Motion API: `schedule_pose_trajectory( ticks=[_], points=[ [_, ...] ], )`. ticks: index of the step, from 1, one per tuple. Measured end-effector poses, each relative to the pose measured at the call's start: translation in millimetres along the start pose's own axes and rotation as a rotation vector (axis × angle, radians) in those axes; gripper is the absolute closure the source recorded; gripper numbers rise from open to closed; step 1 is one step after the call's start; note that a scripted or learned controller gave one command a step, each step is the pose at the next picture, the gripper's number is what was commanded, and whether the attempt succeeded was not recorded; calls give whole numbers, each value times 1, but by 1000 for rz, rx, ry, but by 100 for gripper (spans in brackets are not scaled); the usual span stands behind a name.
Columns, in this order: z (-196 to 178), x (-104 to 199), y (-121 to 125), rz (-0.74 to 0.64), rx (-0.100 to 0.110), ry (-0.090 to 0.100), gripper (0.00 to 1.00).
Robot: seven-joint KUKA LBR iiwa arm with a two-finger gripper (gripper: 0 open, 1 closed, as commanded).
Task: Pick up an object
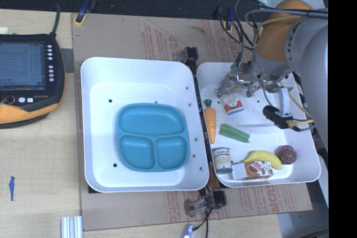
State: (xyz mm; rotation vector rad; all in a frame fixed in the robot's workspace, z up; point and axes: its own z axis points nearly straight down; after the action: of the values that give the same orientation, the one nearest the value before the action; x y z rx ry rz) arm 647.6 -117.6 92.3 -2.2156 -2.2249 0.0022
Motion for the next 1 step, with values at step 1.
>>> schedule_pose_trajectory(
  ticks=[1],
  points=[
    [1, 14, -30, 0, 2, -1, 0]
  ],
)
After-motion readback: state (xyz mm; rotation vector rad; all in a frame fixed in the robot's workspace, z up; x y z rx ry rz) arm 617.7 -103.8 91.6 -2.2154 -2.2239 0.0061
